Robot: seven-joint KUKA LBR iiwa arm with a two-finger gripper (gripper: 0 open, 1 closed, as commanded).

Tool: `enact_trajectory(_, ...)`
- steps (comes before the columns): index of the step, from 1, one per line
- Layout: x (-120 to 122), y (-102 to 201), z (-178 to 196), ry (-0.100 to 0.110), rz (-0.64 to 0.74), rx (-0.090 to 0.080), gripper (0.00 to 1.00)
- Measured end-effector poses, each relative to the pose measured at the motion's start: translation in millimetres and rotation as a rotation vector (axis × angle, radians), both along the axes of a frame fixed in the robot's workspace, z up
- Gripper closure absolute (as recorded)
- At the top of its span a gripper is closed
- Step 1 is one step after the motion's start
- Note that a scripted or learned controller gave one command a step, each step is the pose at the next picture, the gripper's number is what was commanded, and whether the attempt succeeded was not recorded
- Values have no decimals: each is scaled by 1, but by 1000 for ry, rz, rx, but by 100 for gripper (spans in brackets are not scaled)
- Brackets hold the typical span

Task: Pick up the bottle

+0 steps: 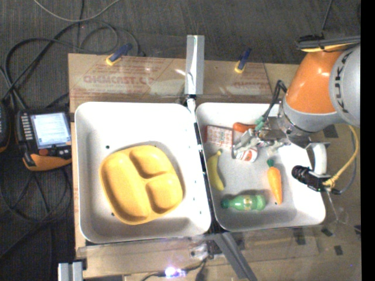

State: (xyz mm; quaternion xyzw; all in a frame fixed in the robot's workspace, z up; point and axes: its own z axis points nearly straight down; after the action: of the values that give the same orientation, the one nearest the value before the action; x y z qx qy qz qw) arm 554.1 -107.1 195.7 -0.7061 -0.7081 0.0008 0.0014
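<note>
The green bottle (243, 202) lies on its side near the front wall of the right bin (310, 216), cap end toward the left. My gripper (246, 143) hangs over the back middle of that bin, well behind the bottle and apart from it. It sits right above a red and white object (251, 154). The grey arm with its orange band (310, 86) comes in from the right.
In the right bin, an orange carrot (275, 183) lies just right of the bottle, a yellow banana (216, 170) to its upper left, and a red-printed packet (218, 136) at the back. A yellow divided plate (142, 183) rests in the left bin (85, 157).
</note>
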Motion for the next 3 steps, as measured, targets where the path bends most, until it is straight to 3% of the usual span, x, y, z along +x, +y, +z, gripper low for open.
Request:
enact_trajectory(1, 0, 1, 8, 1, 1, 1, 100)
enact_trajectory(2, -45, -42, 239, -4, 93, -4, 100)
enact_trajectory(3, 43, 5, 238, -4, 274, -3, 100)
